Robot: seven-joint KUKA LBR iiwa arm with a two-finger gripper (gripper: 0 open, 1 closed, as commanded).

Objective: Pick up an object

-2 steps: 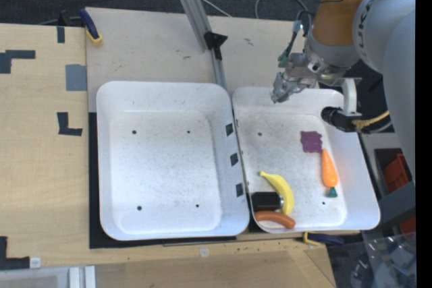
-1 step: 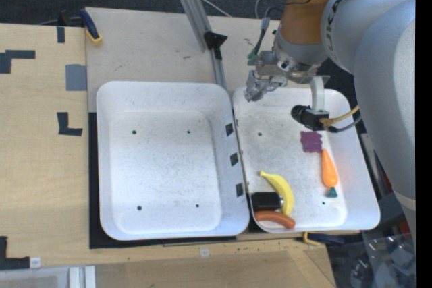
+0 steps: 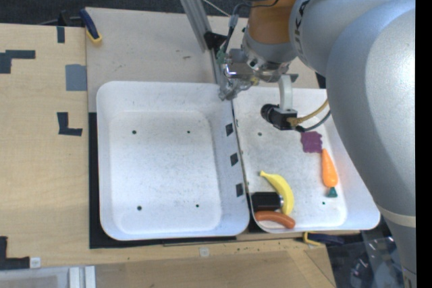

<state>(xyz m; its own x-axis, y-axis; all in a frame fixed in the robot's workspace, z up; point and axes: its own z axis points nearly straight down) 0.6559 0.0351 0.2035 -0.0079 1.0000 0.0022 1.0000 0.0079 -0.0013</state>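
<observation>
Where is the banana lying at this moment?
The banana lies in the right bin, near its front edge, just above the red sausage and beside the black block, with the carrot further right.

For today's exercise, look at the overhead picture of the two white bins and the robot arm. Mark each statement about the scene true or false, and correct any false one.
1. The banana lies in the right bin. True.
2. The carrot lies in the left bin. False: it lies in the right bin, near the right rim.
3. The purple piece sits just above the carrot in the picture. True.
4. The pincer is holding the banana. False: it is at the top of the divide between the bins, well away from the banana.
5. The red sausage-shaped item lies at the right bin's near edge. True.
</observation>
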